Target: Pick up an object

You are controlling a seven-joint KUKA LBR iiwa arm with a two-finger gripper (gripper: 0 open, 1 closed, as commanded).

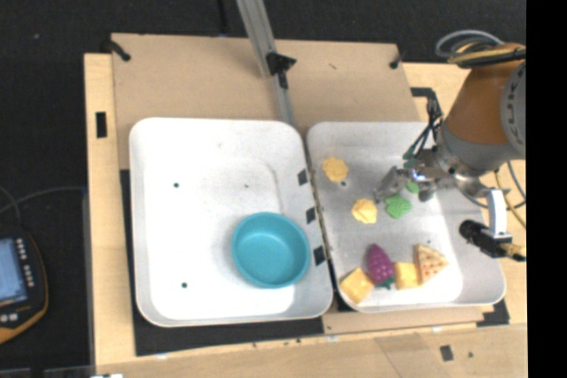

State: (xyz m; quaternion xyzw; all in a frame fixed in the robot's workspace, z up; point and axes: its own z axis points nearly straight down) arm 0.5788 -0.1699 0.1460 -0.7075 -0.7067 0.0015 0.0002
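Two white bins sit side by side under the camera, and all the action is in the right bin (469,279). The left bin (177,155) carries a teal bowl (267,250) and little else. Over on the right, the arm (483,115) reaches in with its orange band showing, and the gripper (400,183) hangs low over the bin's middle. Its fingers look parted, one dark tip out to the left, nothing visibly between them.

Right there, just below and touching distance from the tips, lies the green toy (398,207), the likeliest target. It sits a shade toward the near rim from the claw, so the coming move looks like a short drop rather than a reach. Just left of it rests a yellow piece (364,211), close enough to get nudged. Another yellow piece (335,169) lies up near the divider. Along the near rim cluster a yellow block (357,285), purple grapes (379,264) and a pizza slice (431,262), well apart from the claw.
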